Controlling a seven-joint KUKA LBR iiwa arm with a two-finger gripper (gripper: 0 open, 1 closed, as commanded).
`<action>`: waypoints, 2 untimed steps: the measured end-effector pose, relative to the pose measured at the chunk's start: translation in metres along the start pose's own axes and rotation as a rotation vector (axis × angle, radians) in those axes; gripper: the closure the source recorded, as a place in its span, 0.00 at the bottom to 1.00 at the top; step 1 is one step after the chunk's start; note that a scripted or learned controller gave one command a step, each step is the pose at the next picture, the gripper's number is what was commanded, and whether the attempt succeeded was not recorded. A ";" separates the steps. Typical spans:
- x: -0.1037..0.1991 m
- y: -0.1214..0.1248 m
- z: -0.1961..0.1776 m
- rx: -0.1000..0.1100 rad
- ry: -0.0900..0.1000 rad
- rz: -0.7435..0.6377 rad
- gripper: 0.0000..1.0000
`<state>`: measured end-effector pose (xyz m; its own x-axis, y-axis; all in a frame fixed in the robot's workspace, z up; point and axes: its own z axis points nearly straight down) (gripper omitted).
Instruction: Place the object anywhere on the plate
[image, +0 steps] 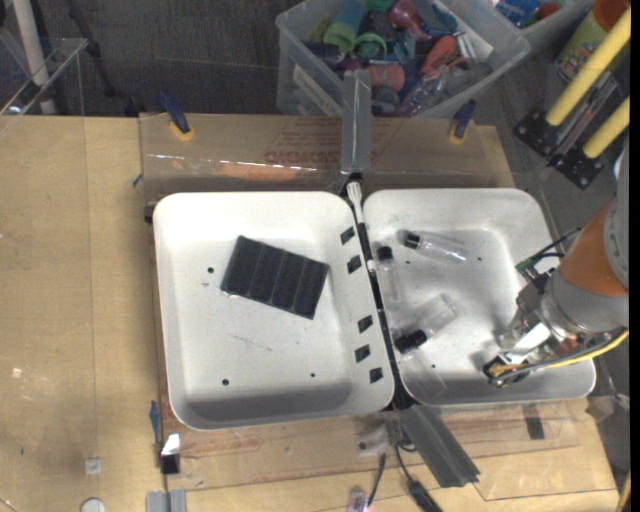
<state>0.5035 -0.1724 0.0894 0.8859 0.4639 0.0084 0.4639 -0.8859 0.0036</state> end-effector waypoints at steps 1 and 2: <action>0.020 -0.043 0.000 -0.004 -0.002 0.090 1.00; 0.007 -0.029 0.000 0.002 0.002 0.155 1.00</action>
